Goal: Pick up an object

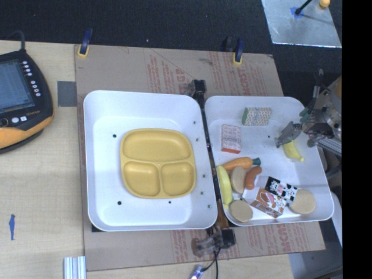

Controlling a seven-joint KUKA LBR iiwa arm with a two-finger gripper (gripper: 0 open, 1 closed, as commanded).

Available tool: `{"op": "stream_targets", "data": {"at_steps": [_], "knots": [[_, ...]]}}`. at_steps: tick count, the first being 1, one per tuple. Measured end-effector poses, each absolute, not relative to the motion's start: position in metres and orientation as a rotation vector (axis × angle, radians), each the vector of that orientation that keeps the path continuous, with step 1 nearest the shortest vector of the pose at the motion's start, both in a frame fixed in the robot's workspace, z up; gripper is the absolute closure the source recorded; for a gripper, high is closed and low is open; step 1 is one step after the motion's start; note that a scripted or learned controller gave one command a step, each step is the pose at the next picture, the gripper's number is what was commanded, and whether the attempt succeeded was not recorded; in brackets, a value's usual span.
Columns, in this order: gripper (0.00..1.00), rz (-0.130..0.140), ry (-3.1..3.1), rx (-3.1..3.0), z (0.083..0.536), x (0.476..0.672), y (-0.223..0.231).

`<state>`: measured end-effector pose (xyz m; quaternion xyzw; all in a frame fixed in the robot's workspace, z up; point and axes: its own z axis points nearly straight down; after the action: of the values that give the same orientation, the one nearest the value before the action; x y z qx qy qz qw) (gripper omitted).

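Observation:
The right bin [314, 173] holds several toy foods. A small yellow banana [294, 151] lies near its right wall. My gripper [302, 136] hangs just above and beside that banana at the bin's right edge. It is open, with nothing between its dark fingers [288, 135]. Lower in the bin lie a carrot [238, 163], a sausage [251, 177], a long yellow-green banana [224, 183], a cow-patterned box [281, 189] and round buns [303, 202]. A red-and-white packet [231, 138] and a green packet [256, 116] lie toward the back.
The left bin [104, 202] bears a yellow divided plate [158, 161]. A teach pendant [20, 97] rests on the bench at far left. Clamps [238, 50] pin the cardboard sheet under both bins.

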<state>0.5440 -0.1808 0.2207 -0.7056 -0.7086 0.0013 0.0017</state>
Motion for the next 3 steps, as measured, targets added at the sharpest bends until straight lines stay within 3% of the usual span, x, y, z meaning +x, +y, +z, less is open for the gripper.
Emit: {"op": "stream_targets", "data": {"at_steps": [1, 2, 3], "knots": [[0.0, 0.005, -2.227, -2.21, 0.161, 0.491, -0.097], [0.0, -0.002, -2.234, -2.22, 0.095, 0.537, -0.096], [0.0, 0.005, -2.223, -2.214, 0.093, 0.575, -0.094]]}}
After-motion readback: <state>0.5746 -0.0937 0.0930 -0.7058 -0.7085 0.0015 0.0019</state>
